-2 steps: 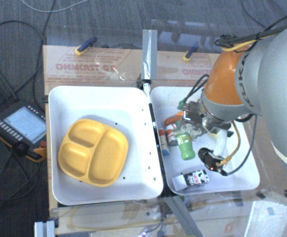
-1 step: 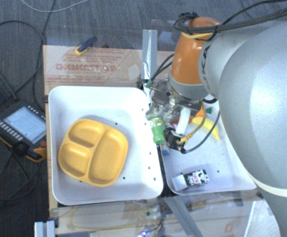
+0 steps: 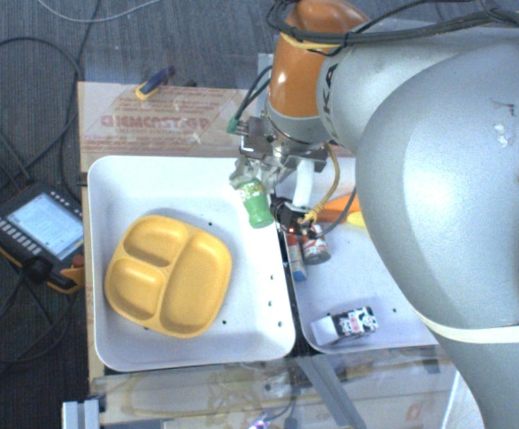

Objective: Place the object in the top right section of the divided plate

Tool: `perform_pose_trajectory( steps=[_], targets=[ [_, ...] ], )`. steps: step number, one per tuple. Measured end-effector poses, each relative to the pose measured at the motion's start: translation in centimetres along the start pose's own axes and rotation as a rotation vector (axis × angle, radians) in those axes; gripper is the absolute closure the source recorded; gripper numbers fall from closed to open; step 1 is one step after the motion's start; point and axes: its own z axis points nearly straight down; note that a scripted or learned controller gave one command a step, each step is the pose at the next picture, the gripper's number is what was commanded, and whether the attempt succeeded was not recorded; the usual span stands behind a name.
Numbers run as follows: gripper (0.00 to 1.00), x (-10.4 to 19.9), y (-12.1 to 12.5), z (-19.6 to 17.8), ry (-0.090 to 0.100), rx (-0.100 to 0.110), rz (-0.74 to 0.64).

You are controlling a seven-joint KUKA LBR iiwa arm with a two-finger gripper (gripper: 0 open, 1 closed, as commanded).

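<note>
A yellow divided plate [image 3: 170, 275] lies in the left white bin [image 3: 134, 172], toward its front left. My gripper [image 3: 252, 184] hangs over the right part of that bin, up and to the right of the plate. It is shut on a small green object [image 3: 259, 210], which sticks out below the fingers and tilts down to the right. The green object is off the plate, near the wall between the two bins.
The right bin [image 3: 402, 333] holds a small red-brown can [image 3: 315, 249], an orange object [image 3: 340, 209], a blue item [image 3: 297, 272] by the dividing wall and a black-and-white item [image 3: 353, 322] near the front. A teach pendant [image 3: 36, 231] lies left of the bench.
</note>
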Motion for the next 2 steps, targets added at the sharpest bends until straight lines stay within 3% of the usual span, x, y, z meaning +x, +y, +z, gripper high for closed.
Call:
perform_pose_trajectory(
  steps=[1, 2],
  targets=[
    [1.0, 3.5, -7.1, 3.4, 0.002, 0.004, -0.058],
    [1.0, 7.2, -12.0, 1.8, 0.001, 0.003, 0.001]
  ],
)
